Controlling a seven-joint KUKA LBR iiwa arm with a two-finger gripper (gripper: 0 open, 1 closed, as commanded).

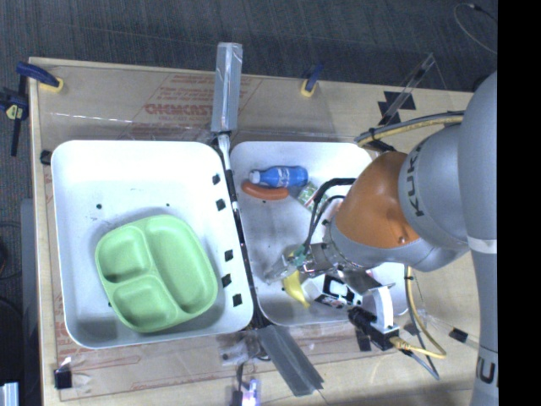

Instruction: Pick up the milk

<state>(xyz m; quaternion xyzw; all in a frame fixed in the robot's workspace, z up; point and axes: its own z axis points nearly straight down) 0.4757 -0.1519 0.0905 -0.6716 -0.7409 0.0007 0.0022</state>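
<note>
My gripper (297, 262) is low in the right bin (269, 307), near its front, with the grey and orange arm covering much of the bin's right half. A small white carton with black print, which looks like the milk (324, 290), lies just to the right of the gripper's tip and partly under the wrist. A yellow banana-like piece (293, 287) lies right below the gripper, beside the carton. I cannot make out anything held.
A blue bottle (279, 177) and a red sausage (264, 191) lie at the back of the right bin, with a small green item (306, 194) beside them. The left bin (76, 176) holds a green divided plate (155, 271).
</note>
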